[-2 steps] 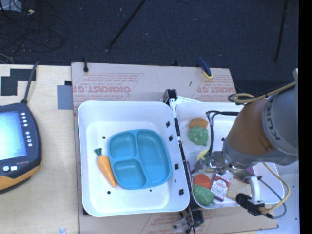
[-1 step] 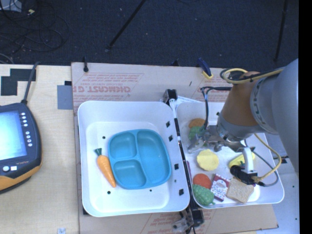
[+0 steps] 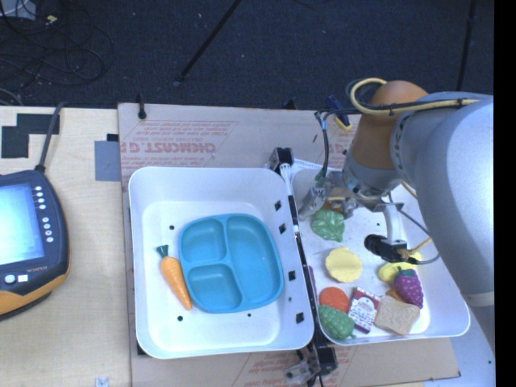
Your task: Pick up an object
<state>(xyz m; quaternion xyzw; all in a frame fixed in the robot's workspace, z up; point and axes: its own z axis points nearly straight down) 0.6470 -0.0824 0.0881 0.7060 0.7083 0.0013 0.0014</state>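
My gripper (image 3: 329,203) reaches down into the back of the right bin (image 3: 448,317), just above a leafy green toy vegetable (image 3: 328,225) and touching or nearly touching its top edge. Nearer the front of the same bin lie a yellow disc (image 3: 344,264), a red tomato (image 3: 334,297), a green vegetable (image 3: 338,324), a small red box (image 3: 364,309), a slice of toast (image 3: 397,316), purple grapes (image 3: 409,286) and a yellow piece (image 3: 389,272).
The left bin (image 3: 149,297) holds a blue divided plate (image 3: 228,262) with an orange carrot (image 3: 174,279) beside its left edge. The grey arm (image 3: 451,184) hangs over the right bin's right side. A teach pendant (image 3: 24,232) lies on the bench at far left.
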